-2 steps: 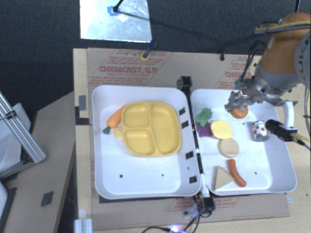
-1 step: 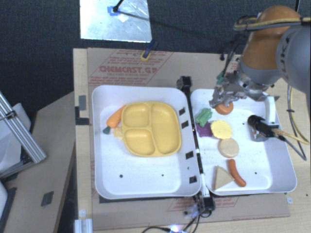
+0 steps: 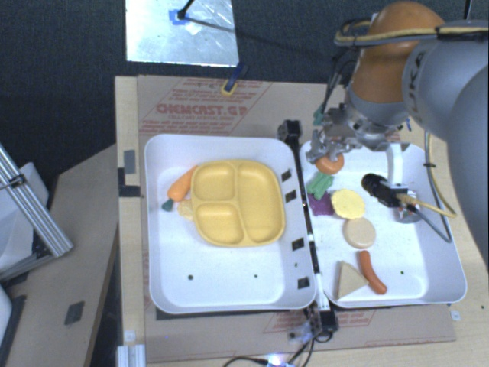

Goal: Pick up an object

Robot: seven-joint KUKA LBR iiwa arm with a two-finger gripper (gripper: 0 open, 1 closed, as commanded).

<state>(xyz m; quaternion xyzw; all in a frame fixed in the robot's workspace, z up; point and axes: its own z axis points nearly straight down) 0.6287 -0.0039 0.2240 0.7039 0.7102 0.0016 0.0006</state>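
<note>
Under the bins (image 3: 229, 297), cardboard (image 3: 200, 105) reads "CHEMCAST GP" in red.

The yellow tray (image 3: 233, 202) hides part of the carrot (image 3: 180, 183) and a small pale thing (image 3: 186, 209) beside it. The arm (image 3: 435, 60) runs off the right edge. The gripper (image 3: 330, 153) covers some of an orange thing (image 3: 331, 164), maybe a toy tomato.

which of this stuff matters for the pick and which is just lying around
In play:
end effector
orange toy right under it
green toy
purple toy

Lying about:
yellow tray
carrot
yellow disc
tan disc
sausage
wedge
foil sheet
</note>
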